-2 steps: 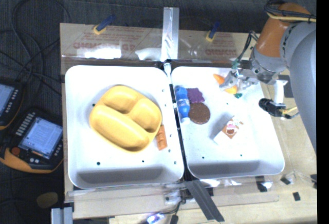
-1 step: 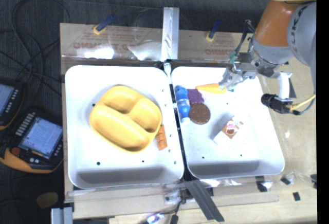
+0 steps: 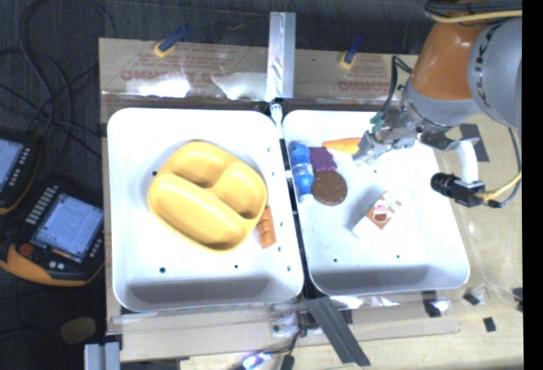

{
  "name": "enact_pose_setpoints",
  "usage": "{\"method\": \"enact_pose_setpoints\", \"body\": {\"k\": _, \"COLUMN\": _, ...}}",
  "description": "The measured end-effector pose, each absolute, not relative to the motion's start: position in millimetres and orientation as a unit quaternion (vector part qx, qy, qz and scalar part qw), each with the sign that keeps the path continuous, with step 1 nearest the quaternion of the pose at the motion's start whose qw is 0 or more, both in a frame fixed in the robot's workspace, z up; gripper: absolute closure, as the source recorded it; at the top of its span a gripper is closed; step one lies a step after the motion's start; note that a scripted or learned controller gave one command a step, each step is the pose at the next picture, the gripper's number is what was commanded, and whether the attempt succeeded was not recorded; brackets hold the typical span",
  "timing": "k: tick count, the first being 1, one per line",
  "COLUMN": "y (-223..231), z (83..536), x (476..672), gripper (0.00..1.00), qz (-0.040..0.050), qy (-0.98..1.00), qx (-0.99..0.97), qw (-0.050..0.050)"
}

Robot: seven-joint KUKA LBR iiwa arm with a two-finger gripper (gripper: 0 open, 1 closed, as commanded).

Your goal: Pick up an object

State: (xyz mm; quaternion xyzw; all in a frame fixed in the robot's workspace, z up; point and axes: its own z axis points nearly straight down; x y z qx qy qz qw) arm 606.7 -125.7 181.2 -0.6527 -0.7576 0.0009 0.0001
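Hovering my gripper point(image 3: 371, 146) in the right white bin point(image 3: 424, 266), just beside the orange carrot-shaped piece point(image 3: 341, 143); I cannot tell its opening.

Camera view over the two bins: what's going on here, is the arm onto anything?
The arm's gripper is low over the far side of the right bin, beside an orange carrot-like piece. Nothing is visibly held. A blue bottle, purple piece, brown disc and small white-and-red item lie in that bin. The left bin holds a big yellow object and an orange piece.
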Motion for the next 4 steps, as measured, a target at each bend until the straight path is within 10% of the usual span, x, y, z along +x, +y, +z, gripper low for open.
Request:
{"method": "enact_pose_setpoints", "body": {"k": 1, "y": -125.0, "z": 190.0, "x": 607.3, "gripper": 1.00, "qz": 0.0006, "qy": -0.758, "qx": -0.652, "qw": 0.000}}
{"method": "enact_pose_setpoints", "body": {"k": 2, "y": -123.9, "z": 171.0, "x": 662.8, "gripper": 1.00, "qz": 0.0011, "qy": -0.774, "qx": -0.633, "qw": 0.000}}
{"method": "enact_pose_setpoints", "body": {"k": 3, "y": -124.0, "z": 171.3, "x": 662.9, "gripper": 0.00, "qz": 0.0011, "qy": -0.774, "qx": -0.633, "qw": 0.000}}
{"method": "enact_pose_setpoints", "body": {"k": 4, "y": -109.1, "z": 98.4, "x": 668.0, "gripper": 0.00, "qz": 0.0005, "qy": -0.742, "qx": -0.671, "qw": -0.001}}
